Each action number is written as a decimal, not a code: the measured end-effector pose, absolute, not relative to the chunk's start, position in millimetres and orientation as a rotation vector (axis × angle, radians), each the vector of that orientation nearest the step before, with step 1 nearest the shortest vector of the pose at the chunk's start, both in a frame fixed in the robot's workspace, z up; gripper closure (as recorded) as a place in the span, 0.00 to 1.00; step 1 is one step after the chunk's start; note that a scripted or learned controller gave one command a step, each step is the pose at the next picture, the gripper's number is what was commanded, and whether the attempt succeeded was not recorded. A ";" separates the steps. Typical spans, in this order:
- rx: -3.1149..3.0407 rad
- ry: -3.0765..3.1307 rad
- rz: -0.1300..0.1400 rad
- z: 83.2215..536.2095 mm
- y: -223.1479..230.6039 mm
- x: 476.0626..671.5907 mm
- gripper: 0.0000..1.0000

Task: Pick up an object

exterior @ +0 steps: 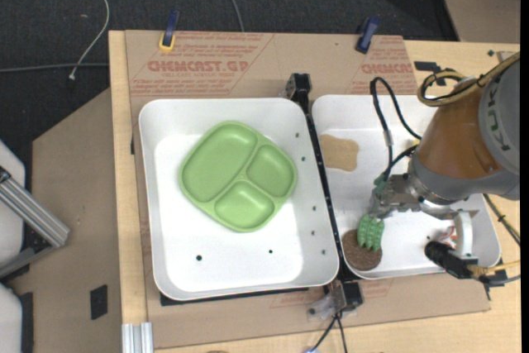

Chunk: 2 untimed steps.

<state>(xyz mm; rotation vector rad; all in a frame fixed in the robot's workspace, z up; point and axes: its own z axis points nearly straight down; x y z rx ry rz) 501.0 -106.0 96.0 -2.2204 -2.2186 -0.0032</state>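
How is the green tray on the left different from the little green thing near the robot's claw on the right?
The green divided plate is far larger than the small green toy. The plate is pale green, smooth, flat, split into three sections; the toy is darker green and knobbly, on a brown round base. The plate lies alone in the left bin; the toy sits in the right bin, just below the gripper. Both are green and rest on white bin floors.

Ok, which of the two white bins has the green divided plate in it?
The left bin. The green three-compartment plate lies in its middle. The right bin, where the arm is working, holds a small green cactus-like toy on a brown base instead.
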 end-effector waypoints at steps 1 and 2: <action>-2.223 -2.227 -0.006 148.3 -102.9 512.6 1.00; -2.224 -2.226 -0.005 192.4 -105.3 510.6 1.00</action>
